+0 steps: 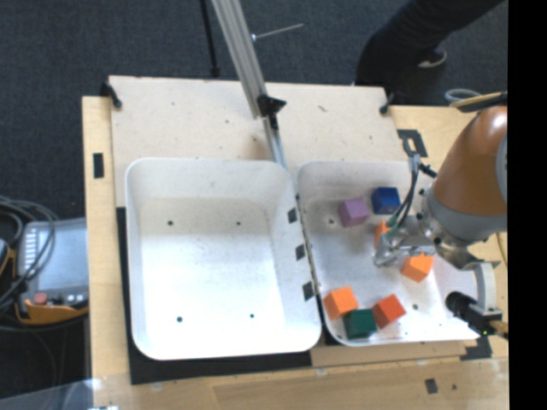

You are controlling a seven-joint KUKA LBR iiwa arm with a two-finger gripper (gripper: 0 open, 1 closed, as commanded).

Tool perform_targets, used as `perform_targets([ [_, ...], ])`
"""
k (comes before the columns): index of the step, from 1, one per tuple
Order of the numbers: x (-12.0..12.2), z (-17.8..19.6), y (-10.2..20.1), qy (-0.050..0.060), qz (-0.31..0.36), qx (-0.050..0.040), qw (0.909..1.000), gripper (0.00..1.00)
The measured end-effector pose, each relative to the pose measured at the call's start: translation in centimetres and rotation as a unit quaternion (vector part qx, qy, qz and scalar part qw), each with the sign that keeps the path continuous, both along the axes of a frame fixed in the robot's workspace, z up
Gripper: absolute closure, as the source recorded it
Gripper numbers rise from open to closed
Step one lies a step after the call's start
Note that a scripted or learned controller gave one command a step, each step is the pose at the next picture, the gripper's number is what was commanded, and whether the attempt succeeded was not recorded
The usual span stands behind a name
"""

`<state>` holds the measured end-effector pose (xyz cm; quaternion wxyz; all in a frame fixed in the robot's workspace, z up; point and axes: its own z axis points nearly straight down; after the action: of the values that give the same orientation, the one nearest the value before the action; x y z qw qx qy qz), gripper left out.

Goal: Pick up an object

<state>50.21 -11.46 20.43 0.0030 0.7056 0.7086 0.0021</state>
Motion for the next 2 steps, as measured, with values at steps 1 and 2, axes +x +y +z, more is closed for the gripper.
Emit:
perform_targets([
  [1,-0.3,5.2,0.8,0.000,0.000,-0.0001,1.0000,1.00],
  [2,0.5,4.5,6.8,0.004,0.001,0.0009,1.0000,1.00],
])
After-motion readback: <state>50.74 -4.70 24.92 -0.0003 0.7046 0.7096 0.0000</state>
